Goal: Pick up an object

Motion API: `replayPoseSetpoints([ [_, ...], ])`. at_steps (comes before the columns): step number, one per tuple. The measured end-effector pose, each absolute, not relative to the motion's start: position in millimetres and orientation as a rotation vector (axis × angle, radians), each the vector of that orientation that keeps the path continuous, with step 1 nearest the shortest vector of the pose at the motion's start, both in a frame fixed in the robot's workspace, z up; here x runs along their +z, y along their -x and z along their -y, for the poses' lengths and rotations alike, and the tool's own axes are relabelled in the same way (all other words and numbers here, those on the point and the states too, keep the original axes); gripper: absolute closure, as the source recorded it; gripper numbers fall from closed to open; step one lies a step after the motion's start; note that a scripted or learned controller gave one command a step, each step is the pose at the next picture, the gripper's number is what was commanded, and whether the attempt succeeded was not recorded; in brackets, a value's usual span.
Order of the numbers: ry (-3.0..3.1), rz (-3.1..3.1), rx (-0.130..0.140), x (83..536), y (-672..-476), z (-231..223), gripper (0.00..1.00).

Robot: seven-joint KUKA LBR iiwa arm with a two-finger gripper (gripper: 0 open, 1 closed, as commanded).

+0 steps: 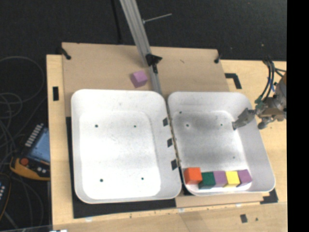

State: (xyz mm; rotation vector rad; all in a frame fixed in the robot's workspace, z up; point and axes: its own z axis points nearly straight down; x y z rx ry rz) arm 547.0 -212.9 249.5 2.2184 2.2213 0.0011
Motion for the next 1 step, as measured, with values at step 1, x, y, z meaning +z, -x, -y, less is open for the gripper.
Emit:
replayPoseSetpoints([
  [1, -2.220, -2.228, -0.004, 182.1, -562.8, 198.4, 0.00],
])
